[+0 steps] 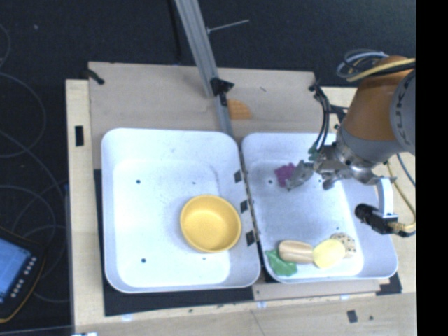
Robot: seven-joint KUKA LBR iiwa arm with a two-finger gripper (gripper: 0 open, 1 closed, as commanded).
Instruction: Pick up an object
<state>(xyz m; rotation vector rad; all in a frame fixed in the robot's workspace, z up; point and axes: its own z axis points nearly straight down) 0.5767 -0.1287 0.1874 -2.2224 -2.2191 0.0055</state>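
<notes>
The arm (374, 117) enters from the right and is cut off by the frame edge, so only its orange band and grey wrist are on view. Its gripper (313, 174) hangs over the upper part of the right bin (364, 261), and the fingers read as a blurred grey cluster; whether they stand apart or together cannot be determined. A small purple object (284, 173) lies just beside the finger nearer the bins' divide, possibly touching it; its shape is too small and soft to identify, and nothing is seen clamped between the fingers. Count in the right bin: four items. Besides the purple one, three are bunched along the near wall: a tan roll-like piece (295, 251), a yellow rounded piece (327, 255) touching it, and a green scrap (281, 264) partly tucked under the tan piece. A speckled pale patch behind the yellow piece cannot be made out as a separate thing. Count in the left bin (140, 152): one item, a yellow bowl (210, 223), upright, near the side that adjoins the right bin. An orange scrap (238, 109) sits on the bench behind the bins, beside a slanted grey rail (199, 37).
</notes>
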